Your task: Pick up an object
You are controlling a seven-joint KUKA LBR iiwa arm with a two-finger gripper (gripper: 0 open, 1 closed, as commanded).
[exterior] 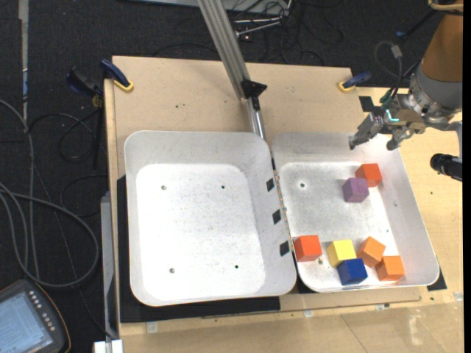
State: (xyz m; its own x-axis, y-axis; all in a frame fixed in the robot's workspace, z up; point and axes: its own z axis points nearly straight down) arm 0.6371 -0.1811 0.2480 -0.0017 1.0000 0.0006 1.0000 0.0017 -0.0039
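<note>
Nothing is lifted yet, as far as can be judged: every block lies on the floor of the right bin [412,197], so the whole pick is left to do. The pincer [377,134] hangs over that bin's far rim, at about one o'clock from the bin's middle, with its two fingers spread apart and nothing between them.

The nearest candidates sit just toward five o'clock of it: an orange cube [369,173] and, touching or nearly touching it, a purple cube [355,190]. Along the near wall, at six o'clock in the bin, lie another orange cube [307,247], a yellow cube [341,251], a blue cube [352,271] and two more orange blocks [381,258] crowded together.

The arm [441,65] enters from three o'clock, its orange band high at the frame's edge, the grey wrist angled down and toward nine o'clock. The left bin [140,197] lies across the desk [184,94], well apart from the pincer.
</note>
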